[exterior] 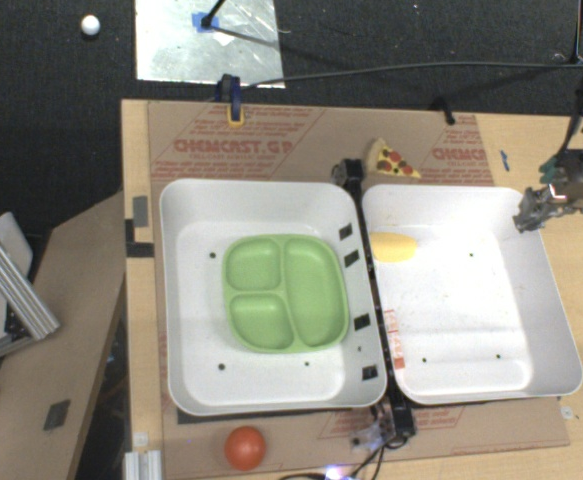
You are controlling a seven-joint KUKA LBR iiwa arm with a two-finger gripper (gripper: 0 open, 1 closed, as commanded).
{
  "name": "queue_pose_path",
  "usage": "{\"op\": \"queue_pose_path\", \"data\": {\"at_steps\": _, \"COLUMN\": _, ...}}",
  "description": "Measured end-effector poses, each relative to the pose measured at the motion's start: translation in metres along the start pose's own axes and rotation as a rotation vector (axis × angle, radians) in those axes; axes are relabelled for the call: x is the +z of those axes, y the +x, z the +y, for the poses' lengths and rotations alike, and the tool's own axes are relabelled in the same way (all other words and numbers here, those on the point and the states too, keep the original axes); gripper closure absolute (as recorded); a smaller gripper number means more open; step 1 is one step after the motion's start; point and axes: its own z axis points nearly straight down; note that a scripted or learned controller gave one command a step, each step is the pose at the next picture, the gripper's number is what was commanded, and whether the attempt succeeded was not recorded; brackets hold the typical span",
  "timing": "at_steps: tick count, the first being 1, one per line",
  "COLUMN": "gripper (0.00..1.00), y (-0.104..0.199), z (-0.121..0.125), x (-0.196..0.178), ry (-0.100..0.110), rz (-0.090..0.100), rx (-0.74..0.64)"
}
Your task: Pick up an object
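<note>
A pale yellow oval object point(393, 247) lies in the right bin point(531, 298), close to its left wall and toward the back. A green divided plate point(285, 291) rests in the middle of the left bin point(186, 268). My gripper point(533, 211) hovers at the right bin's far right rim, well to the right of the yellow object. Nothing shows between its fingertips.
A toy pizza slice point(392, 160) lies on the cardboard behind the bins. A red-orange ball point(244, 447) sits in front of the left bin. A blue clamp point(231, 96) stands at the bench's back edge. Black clips line the seam between the bins.
</note>
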Motion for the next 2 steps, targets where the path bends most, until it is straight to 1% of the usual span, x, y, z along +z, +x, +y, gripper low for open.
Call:
{"op": "queue_pose_path", "data": {"at_steps": 1, "gripper": 1.0, "y": 0.056, "z": 0.016, "x": 0.0, "ry": 0.003, "rz": 0.003, "rx": -0.005}}
{"op": "queue_pose_path", "data": {"at_steps": 2, "gripper": 1.0, "y": 0.102, "z": 0.032, "x": 0.003, "ry": 0.004, "rz": 0.003, "rx": -0.005}}
